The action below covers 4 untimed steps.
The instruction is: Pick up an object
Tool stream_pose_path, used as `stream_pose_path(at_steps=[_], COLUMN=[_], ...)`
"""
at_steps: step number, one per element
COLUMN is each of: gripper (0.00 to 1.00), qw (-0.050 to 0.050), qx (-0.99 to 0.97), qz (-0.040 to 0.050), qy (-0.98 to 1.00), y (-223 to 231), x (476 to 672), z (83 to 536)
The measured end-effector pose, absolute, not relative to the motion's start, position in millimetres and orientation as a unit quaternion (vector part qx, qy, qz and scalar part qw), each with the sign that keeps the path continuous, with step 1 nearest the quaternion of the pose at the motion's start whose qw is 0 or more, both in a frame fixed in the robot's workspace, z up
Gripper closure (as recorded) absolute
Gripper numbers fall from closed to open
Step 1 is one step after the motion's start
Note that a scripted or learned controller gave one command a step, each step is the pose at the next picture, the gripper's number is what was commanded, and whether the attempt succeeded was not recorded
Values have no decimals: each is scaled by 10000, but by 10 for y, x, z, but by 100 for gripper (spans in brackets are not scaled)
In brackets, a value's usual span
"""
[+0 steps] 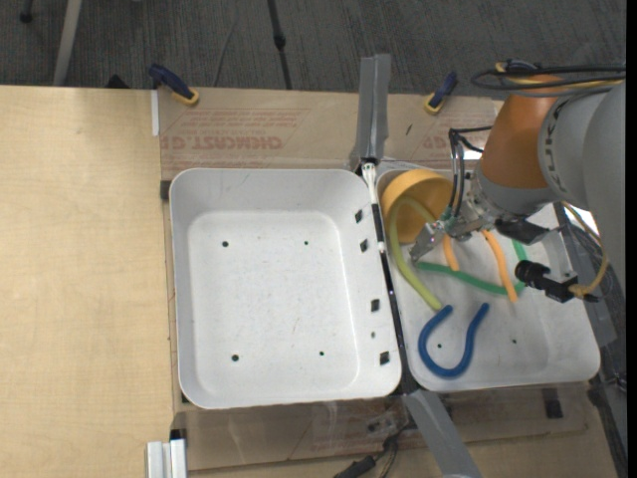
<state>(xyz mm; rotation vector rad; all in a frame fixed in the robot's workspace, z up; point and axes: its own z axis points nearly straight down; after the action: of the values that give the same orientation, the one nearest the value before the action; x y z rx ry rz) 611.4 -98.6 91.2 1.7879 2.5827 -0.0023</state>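
Objects are crowded in the right bin point(557, 361): a yellow bowl point(413, 199), a blue hook point(453, 335), green point(460, 276) and orange sticks point(501, 264). The gripper point(435, 239) is lowered among them by the bowl; its jaw state cannot be told, and no hold is seen.

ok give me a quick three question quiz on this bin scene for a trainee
1. True or false: the blue hook lies in the left bin.
2. Which thing lies nearest the gripper? A) the yellow cup B) the blue hook C) the blue clamp
3. Fill in: the green stick lies in the ___ bin.

Key
1. False: the hook lies in the right bin, near its front edge.
2. A: the cup lies on its side at the back of the right bin, just beside the gripper.
3. Right.
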Motion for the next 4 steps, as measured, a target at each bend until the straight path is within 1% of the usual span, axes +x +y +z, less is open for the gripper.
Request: stream_pose_path(at_steps=[1, 2, 3, 4], gripper=[100, 100, 0, 0], qw=[26, 24, 18, 1], qx=[5684, 4572, 4568, 3346], qz=[-15, -4, -4, -1], qy=[8228, 8894, 8896, 9424], y=[-996, -1394, -1389, -1219], x=[6121, 6514, 6514, 6436], z=[1010, 3040, 3036, 1594])
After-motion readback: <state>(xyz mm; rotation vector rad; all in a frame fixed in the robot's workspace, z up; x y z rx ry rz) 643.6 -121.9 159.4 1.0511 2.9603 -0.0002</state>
